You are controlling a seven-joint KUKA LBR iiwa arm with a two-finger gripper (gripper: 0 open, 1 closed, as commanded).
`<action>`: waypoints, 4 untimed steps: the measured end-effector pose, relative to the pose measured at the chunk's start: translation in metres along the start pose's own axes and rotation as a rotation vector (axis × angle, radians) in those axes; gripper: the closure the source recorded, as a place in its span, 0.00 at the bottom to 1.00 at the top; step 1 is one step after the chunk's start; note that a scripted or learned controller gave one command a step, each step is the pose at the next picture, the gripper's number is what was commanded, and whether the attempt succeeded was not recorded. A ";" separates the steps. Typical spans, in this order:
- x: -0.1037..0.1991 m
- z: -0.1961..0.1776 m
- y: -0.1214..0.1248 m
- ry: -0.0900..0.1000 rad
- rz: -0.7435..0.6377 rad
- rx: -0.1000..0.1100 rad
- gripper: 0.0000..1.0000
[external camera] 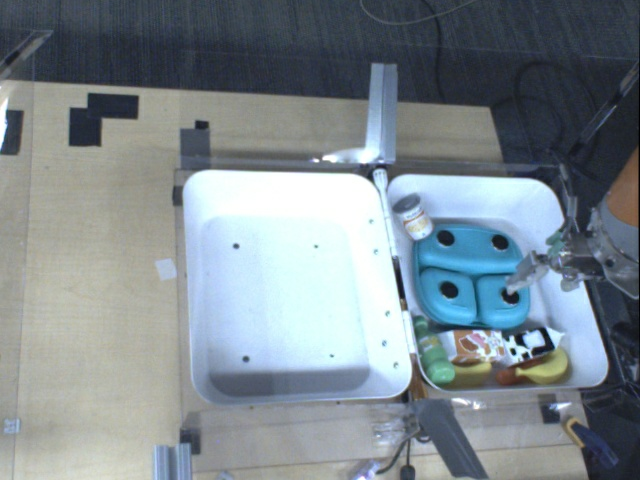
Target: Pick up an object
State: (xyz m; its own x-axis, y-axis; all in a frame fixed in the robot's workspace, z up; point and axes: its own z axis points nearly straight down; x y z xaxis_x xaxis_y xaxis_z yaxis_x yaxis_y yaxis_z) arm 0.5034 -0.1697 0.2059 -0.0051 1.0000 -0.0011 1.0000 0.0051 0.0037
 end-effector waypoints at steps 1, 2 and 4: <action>-0.036 0.084 0.041 -0.011 -0.039 -0.031 0.00; -0.034 0.072 0.043 -0.009 -0.042 -0.035 1.00; -0.023 -0.058 0.167 -0.002 0.067 -0.004 1.00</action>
State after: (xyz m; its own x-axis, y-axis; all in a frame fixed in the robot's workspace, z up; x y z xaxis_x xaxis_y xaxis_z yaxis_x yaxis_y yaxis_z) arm 0.6704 -0.1915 0.2647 0.0617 0.9981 -0.0028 0.9981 -0.0617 0.0076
